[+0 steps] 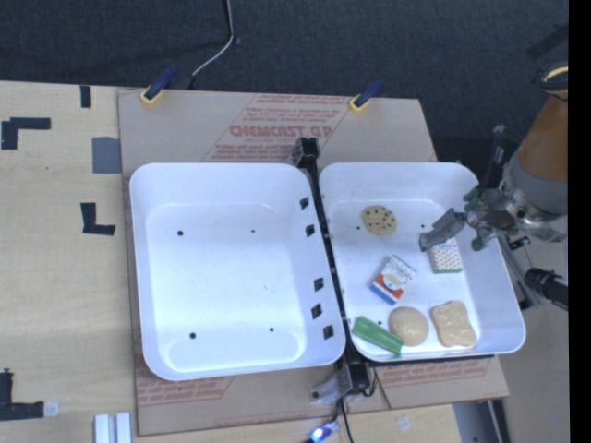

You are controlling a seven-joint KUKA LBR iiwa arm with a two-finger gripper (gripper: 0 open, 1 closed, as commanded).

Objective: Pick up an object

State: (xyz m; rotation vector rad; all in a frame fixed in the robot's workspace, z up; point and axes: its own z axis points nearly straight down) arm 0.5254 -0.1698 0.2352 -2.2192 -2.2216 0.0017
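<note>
Six objects lie in right bin (480,187). Gripper (459,232) hovers just above small mesh-patterned packet (447,259), fingers spread wide, nothing between them. Step judged: approach. Next move: descend over packet, then close.

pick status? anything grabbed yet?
Done: end effector is over the right bin, beside the small white packet. In hand: nothing visible. Left: grasp and lift; cookie, blue-red pack, green item and two tan pieces all lie in the bin.
</note>
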